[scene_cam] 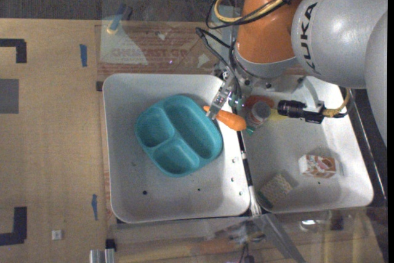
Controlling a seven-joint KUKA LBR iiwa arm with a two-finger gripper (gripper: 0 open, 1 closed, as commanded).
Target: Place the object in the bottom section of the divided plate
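A teal divided plate lies in the left white bin, with one large section on its upper right and two smaller ones at left and bottom. My gripper hangs over the plate's right rim, near the wall between the bins. An orange carrot sits between its fingers, lying crosswise, its thin tip over the plate's edge and its thick end over the divider. The gripper looks shut on it. The grey arm with its orange band covers the upper part of the right bin.
In the right bin lie a small white-and-red carton, a speckled tan block near the front, and a red object with a grey cap beside the gripper. A black cylinder juts from the wrist.
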